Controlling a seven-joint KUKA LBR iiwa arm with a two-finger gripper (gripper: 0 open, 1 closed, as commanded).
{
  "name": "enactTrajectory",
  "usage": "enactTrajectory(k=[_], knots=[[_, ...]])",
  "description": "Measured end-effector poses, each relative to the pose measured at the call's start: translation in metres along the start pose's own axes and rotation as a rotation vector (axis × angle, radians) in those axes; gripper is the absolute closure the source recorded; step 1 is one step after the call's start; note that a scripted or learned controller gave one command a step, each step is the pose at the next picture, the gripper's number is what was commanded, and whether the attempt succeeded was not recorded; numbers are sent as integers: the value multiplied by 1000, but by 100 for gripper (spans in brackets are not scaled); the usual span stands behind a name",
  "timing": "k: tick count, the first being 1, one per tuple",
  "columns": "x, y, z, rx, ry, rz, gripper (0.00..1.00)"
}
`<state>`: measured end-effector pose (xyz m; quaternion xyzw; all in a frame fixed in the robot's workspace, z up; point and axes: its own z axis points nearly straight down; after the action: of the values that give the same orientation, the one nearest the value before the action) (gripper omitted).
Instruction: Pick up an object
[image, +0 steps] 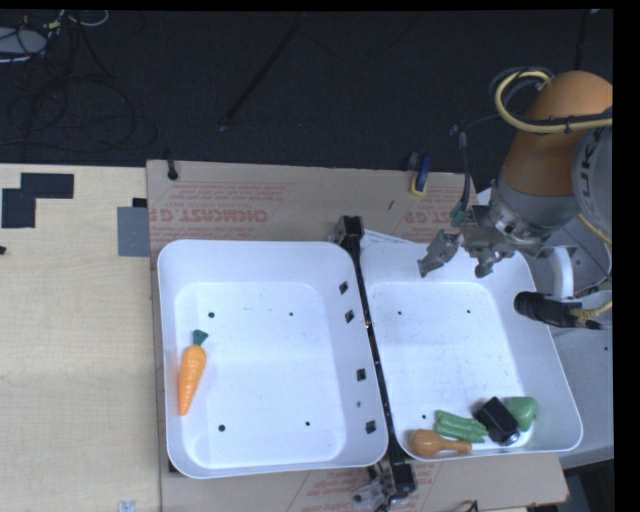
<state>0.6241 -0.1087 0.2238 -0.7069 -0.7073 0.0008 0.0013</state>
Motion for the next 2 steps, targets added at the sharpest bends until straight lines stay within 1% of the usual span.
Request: enactTrajectory(k=[1, 2], knots=[[57, 21, -33, -5, 1, -6, 0], [50, 15, -190, -17, -2, -1, 0]])
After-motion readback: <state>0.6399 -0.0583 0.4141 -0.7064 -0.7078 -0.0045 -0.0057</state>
